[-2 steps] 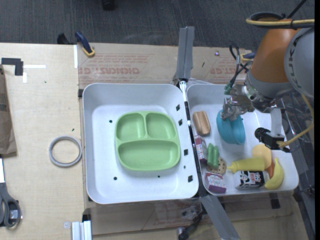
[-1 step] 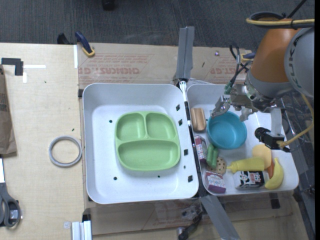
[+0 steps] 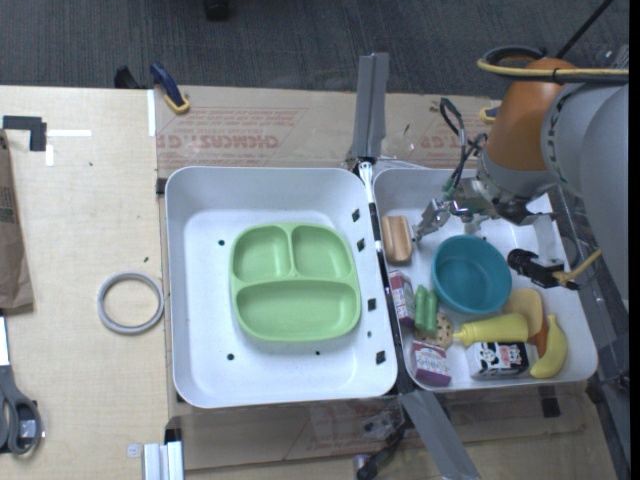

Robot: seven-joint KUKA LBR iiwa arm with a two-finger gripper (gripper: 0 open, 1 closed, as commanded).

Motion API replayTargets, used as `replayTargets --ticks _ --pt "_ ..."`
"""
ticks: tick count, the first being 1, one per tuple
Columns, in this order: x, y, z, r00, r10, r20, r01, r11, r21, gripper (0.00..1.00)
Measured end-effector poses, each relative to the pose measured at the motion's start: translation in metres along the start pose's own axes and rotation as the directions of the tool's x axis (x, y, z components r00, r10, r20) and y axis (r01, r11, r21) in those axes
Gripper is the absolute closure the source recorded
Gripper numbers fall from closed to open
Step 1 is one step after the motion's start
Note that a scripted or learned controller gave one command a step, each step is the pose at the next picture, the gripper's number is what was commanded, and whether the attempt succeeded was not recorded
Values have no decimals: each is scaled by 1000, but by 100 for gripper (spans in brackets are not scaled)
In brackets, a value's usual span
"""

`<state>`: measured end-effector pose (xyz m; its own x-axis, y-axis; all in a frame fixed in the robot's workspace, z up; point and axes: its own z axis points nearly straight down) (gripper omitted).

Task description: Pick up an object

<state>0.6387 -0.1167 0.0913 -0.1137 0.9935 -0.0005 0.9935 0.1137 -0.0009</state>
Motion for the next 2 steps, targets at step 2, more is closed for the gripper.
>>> replayTargets --ticks 2 --pt "24 -59 -1 988 157 1 -157 988 -4 0"
